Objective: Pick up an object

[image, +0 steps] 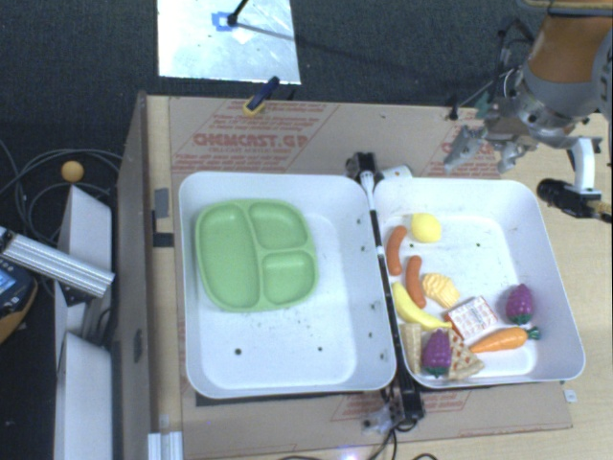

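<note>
Hovering end effector (pixel 484 151) beyond right bin (pixel 551 247)

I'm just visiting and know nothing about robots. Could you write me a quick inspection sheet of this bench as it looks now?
Surface: cardboard sheet under two white bins.
Job's things: right bin holds toy food: lemon, two sausages, banana, carrot, two purple fruits, small red-and-white box.
Clutter: green divided plate in left bin.
Grippers: gripper hovers beyond the right bin's far edge, holding nothing.
Cables: dark wires on the left.
Surroundings: shiny metal plate on dark floor.
</note>
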